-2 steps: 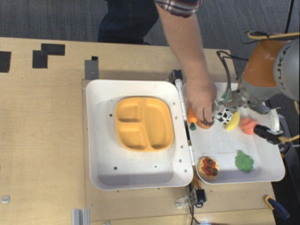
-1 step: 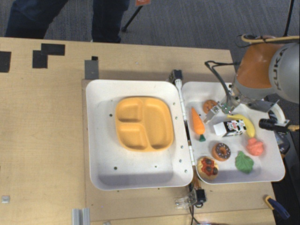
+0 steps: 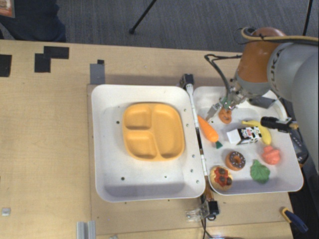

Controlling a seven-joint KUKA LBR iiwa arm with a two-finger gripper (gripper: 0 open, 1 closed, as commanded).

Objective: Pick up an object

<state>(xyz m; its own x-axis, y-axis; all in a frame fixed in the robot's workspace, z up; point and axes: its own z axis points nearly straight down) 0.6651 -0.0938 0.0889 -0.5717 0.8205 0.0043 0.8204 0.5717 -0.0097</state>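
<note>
A yellow divided plate (image 3: 151,131) lies in the left white bin (image 3: 107,183) on the wooden surface (image 3: 45,148), with black tape patches (image 3: 49,58) near the far edge and grey carpet (image 3: 164,14) beyond.

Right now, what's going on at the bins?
The KUKA arm reaches in from the right, with its gripper low over the right bin, right at a small orange object near the bin's back. A grasp isn't visible. Around it lie a carrot, banana, black-and-white box, donut, pink and green toys. The left bin holds a yellow divided plate.
</note>
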